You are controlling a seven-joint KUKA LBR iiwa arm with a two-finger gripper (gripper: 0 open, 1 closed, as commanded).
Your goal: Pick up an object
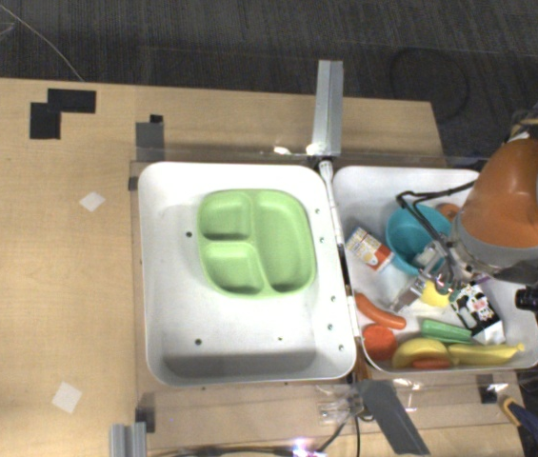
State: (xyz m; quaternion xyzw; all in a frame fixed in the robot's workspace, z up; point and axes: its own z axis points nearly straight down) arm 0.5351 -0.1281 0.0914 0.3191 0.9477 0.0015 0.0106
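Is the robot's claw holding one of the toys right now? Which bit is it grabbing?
It cannot be told. The gripper is low in the right bin among the toys, beside a teal cup, but nothing clearly shows between its fingers.

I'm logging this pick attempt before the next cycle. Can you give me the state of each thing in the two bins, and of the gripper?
Green divided plate: upright, flat in the left bin.
Teal cup: in the right bin, partly under the arm.
Orange carrot: lying flat.
Banana: lying along the near wall.
Small carton: on its side.
Gripper: low among the toys; grasp unclear.
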